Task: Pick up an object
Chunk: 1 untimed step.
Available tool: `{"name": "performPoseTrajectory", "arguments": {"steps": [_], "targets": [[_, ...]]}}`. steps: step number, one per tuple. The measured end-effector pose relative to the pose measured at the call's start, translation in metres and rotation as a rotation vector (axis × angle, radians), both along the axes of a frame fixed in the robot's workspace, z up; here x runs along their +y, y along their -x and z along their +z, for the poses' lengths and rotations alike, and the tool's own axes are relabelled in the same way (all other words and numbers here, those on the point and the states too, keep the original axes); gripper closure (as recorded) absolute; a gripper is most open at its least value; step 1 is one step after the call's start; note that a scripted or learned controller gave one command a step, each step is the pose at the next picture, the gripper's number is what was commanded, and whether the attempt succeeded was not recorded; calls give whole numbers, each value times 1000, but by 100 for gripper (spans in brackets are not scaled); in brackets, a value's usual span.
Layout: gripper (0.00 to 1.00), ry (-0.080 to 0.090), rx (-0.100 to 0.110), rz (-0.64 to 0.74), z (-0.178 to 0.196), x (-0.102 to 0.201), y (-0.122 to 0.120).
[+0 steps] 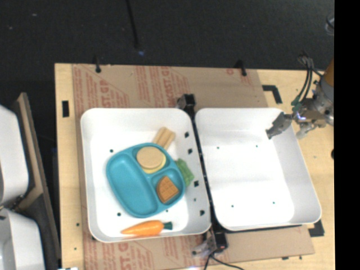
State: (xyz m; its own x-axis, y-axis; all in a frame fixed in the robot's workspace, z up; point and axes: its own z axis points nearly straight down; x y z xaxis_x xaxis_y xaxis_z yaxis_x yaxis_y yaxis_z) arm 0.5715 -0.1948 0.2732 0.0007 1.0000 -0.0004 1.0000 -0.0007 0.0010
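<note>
In the left bin (95, 151) lies a blue divided tray (132, 187). A round tan disc (152, 158) and a brown waffle-like piece (167, 189) rest on it. A pale wooden block (164, 136) pokes out at the tray's top edge, and a green piece (186, 172) sits at its right side. An orange carrot (145, 228) lies near the bin's front rim. My gripper (291, 127) hangs over the upper right corner of the right bin (253, 173), far from these objects. It is open, with nothing between its fingers.
The two bins meet at a black-clipped seam down the middle. They sit on a cardboard sheet on the wooden bench. White boxes stand off the bench at the far left. Cables hang by the arm at the right edge.
</note>
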Motion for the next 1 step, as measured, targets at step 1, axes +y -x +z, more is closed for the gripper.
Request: {"name": "performPoseTrajectory", "arguments": {"steps": [1], "targets": [[0, 0, 4, 1, -22, -27, -76]]}}
